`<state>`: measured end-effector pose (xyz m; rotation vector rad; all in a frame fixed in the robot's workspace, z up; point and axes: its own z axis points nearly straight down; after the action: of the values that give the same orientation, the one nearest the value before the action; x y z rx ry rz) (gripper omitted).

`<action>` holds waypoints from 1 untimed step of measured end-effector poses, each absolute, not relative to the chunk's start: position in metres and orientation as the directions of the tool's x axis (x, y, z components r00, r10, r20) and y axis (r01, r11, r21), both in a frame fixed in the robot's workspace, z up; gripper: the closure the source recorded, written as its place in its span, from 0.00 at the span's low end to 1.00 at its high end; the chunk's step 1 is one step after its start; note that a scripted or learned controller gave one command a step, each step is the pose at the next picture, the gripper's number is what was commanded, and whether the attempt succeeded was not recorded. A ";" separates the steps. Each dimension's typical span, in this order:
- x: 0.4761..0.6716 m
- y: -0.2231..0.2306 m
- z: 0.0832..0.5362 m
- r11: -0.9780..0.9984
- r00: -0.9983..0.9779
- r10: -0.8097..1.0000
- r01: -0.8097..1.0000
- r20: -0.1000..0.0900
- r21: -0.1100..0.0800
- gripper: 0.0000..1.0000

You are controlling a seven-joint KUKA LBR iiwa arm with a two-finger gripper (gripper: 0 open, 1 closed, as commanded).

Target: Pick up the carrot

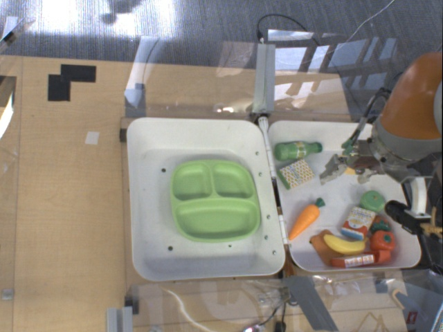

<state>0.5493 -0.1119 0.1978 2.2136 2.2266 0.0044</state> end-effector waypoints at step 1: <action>0.524 -0.089 0.090 0.107 -0.107 0.994 0.994 -0.002 0.015 0.00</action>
<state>0.5243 -0.0893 0.0901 2.0915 2.3290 0.0157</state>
